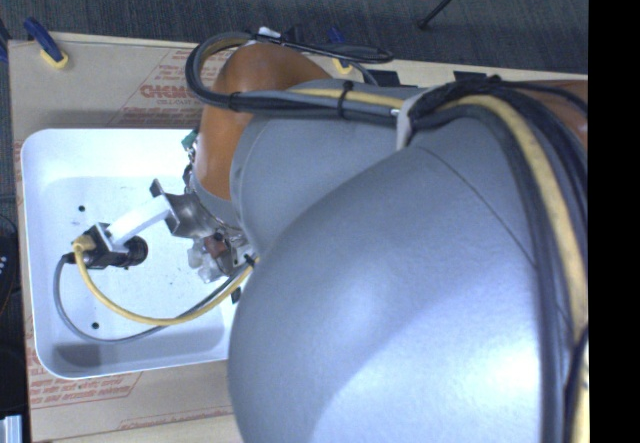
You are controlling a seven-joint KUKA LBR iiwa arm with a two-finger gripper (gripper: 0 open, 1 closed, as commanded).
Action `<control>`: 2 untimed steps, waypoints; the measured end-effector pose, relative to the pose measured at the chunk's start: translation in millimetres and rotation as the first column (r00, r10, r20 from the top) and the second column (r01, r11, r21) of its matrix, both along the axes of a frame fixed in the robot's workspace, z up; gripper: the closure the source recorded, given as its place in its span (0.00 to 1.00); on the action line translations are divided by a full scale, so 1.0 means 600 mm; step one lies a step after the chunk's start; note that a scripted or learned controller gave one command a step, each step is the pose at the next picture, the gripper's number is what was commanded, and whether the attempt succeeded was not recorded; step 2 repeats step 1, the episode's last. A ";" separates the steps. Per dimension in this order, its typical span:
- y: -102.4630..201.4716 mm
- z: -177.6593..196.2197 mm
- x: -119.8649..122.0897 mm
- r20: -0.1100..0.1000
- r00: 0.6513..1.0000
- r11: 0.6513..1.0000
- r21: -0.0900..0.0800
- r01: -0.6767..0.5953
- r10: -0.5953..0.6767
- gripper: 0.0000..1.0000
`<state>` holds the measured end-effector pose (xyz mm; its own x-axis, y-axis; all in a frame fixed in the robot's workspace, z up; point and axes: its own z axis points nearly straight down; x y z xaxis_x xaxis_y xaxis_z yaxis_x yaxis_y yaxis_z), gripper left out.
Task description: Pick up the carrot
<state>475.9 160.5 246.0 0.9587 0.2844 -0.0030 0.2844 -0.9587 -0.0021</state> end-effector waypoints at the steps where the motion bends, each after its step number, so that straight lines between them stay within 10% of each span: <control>1: -0.002 0.078 0.038 0.000 0.995 0.995 -0.001 -0.104 0.104 1.00; 2: -0.002 0.078 0.038 0.000 0.995 0.995 -0.001 -0.104 0.104 1.00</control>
